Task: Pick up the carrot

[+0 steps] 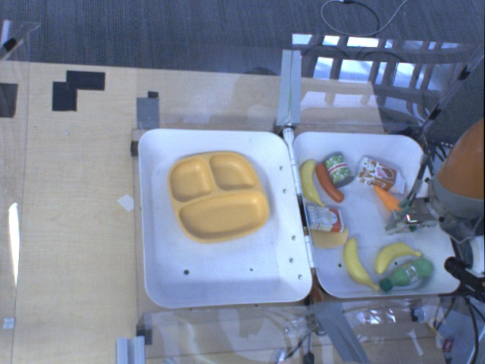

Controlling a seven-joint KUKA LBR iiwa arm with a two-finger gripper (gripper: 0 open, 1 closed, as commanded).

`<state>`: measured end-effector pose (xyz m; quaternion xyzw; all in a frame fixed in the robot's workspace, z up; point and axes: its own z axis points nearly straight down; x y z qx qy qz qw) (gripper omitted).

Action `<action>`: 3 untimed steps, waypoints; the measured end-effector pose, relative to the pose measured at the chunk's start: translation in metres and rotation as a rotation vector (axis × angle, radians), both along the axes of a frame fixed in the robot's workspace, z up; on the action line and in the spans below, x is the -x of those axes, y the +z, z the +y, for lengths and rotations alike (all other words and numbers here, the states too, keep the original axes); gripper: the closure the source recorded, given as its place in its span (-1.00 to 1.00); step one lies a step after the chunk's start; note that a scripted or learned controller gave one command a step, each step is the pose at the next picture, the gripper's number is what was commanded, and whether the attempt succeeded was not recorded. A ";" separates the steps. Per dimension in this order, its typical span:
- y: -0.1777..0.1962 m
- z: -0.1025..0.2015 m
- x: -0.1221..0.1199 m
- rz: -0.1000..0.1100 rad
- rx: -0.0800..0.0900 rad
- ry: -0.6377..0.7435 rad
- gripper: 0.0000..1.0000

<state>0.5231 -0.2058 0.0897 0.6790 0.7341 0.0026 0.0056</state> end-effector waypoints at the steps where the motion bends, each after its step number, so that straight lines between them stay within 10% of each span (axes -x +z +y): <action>1: 0.033 0.001 -0.035 0.005 -0.003 -0.040 1.00; 2: 0.138 0.080 -0.045 0.009 -0.005 -0.192 1.00; 3: 0.138 0.080 -0.045 0.010 -0.004 -0.192 -1.00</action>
